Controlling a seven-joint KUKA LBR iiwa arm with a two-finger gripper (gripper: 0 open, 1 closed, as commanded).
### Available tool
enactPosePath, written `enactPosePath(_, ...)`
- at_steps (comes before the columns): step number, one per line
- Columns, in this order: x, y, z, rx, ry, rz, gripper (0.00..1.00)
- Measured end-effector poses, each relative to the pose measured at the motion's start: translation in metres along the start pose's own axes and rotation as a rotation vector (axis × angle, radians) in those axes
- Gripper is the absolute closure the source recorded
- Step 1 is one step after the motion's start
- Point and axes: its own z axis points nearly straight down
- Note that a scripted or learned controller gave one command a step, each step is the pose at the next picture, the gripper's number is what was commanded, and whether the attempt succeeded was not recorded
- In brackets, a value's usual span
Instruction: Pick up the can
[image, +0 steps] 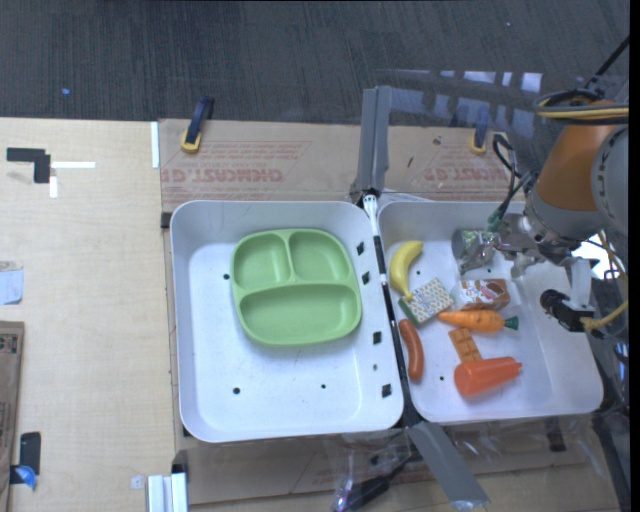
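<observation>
can (484, 294), small cylinder w/ red label, lies by smooth carrot (473, 320); end effector (478, 250) above, grip state unclear.

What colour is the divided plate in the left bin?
Light green, plain; the divided plate shows clearly in the camera view.

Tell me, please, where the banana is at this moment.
In the camera view, the banana lies in the right bin, at its upper left by the wall shared with the left bin, just above the checkered packet and the sausage.
</observation>
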Motion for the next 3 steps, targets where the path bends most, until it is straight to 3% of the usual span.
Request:
enactPosePath(1,-0.001,0.0,-0.01,-0.001,0.0,0.003,1.0)
enactPosePath(2,-0.001,0.0,-0.01,-0.001,0.0,0.003,0.0)
enactPosePath(3,0.013,-0.014,-0.118,0.0,-0.001,0.056,0.0)
